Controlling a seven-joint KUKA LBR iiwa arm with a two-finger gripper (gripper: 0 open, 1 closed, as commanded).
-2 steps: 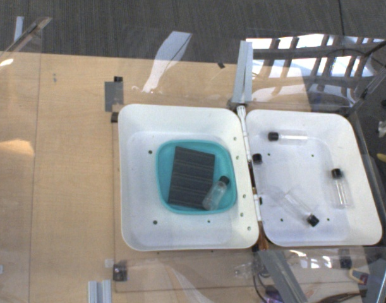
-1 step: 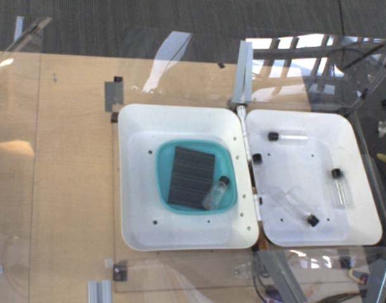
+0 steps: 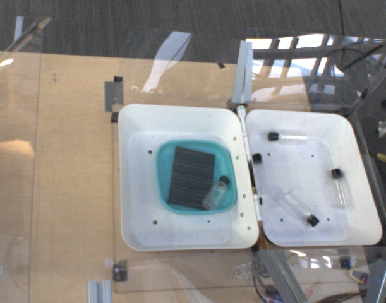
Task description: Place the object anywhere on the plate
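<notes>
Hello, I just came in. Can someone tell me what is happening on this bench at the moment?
Nothing is being handled right now. In the left bin sits a teal plate with a dark ribbed pad on it, and one clear vial with a black cap already lies on the plate, partly over the pad. Three more such vials lie loose in the right bin.

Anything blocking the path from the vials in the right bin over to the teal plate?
Only the raised rims where the two bins meet lie between. Three clear vials lie loose in the right bin. The teal plate already bears a dark ridged block and one vial, leaving little bare surface.
</notes>
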